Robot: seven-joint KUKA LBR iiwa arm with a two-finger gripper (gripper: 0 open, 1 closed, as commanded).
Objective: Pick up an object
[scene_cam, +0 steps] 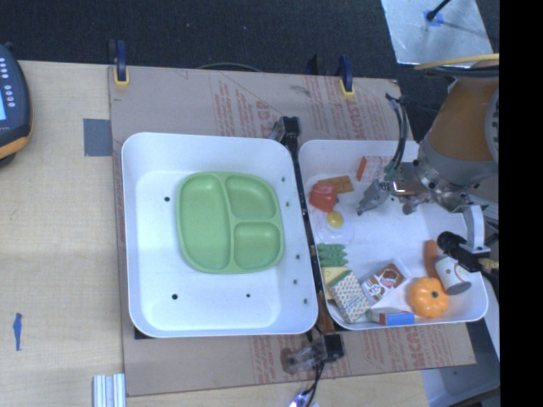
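Observation:
My gripper (390, 203) hangs over the upper middle of the right bin (382, 236), open, with bare white floor between its fingers. To its left lie a red toy tomato (323, 197), an orange block (340, 183) and a small yellow ball (335, 220); none touches the fingers. A thin orange piece (361, 168) lies just behind the gripper. Along the bin's front are an orange pumpkin (427, 298), a small snack box (387, 279), a patterned packet (349, 296) and a yellow and green block (332, 275). A small bottle (447, 265) lies at the right.
The left bin (140, 227) holds a green divided plate (229, 221). The arm's grey body and orange band (462, 130) overhang the right bin's far right corner. A grey and yellow device (10, 100) sits at the bench's left edge.

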